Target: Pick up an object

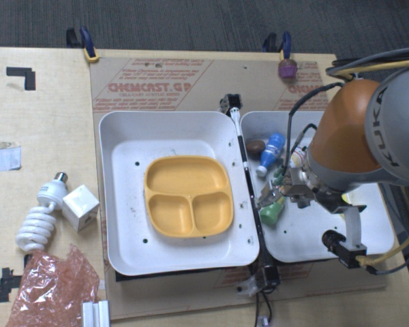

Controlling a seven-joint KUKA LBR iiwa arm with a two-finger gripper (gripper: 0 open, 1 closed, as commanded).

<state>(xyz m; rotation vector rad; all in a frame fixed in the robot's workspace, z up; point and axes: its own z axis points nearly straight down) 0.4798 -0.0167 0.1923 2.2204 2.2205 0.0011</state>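
Observation:
The arm reaches into the right bin (307, 247) from the right, its orange band and grey wrist covering much of the bin. My gripper (278, 191) is low at the bin's left side, over a small heap of objects. A green object (271, 212) lies just below the gripper, touching or nearly touching it. A blue and white bottle (271, 150) lies further back, with a brown object (256, 145) beside it. The wrist hides the fingertips.
The left bin (123, 244) holds a yellow three-compartment plate (189, 196). Off the bins at the left lie a white spiral light bulb (41, 216), a small white box (80, 207) and crumpled pink plastic (51, 288). A purple object (288, 68) sits at the board's back edge.

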